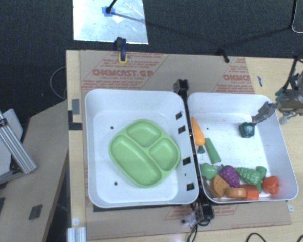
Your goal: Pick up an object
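My gripper (273,115) hangs over the right bin's far right rim, open, with nothing between its fingers. One finger (264,111) points down-left toward a small teal object (247,129) lying alone on the bin floor just below and left of it, apart from it. Along the right bin's (227,107) left wall lie an orange carrot (196,130) and a green cucumber (212,151). At the near edge a pile holds a green pepper (208,171), purple grapes (230,175), a green ridged piece (250,175) and a red tomato (270,184).
The left bin (106,110) holds a green divided plate (144,153). A black clip (182,86) joins the two bins at the far side. Cardboard (141,69) lies under both bins, and a metal frame (7,140) stands at the far left.
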`<control>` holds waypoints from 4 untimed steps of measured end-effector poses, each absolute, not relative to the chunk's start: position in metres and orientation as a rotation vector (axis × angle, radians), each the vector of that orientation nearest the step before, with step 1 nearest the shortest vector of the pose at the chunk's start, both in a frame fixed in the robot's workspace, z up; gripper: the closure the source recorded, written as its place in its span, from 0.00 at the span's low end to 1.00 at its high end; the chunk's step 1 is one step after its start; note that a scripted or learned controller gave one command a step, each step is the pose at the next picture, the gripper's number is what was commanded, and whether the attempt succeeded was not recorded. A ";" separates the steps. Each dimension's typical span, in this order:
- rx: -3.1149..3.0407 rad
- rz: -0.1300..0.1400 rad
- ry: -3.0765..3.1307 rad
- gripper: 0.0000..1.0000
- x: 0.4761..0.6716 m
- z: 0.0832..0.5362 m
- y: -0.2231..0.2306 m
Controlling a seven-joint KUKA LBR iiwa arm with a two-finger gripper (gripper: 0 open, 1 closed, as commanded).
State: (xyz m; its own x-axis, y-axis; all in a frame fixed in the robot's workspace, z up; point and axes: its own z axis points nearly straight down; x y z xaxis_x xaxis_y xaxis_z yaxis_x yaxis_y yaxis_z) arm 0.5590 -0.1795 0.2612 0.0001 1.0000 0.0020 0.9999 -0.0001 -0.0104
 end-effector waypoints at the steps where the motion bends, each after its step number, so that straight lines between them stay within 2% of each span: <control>1: -2.219 -0.001 -2.226 0.00 0.561 0.268 -0.179; 2: -2.219 0.000 -2.223 0.00 0.554 0.221 -0.173; 3: -2.220 0.000 -2.223 0.00 0.564 0.167 -0.175; 4: -2.219 0.000 -2.222 0.00 0.560 0.107 -0.169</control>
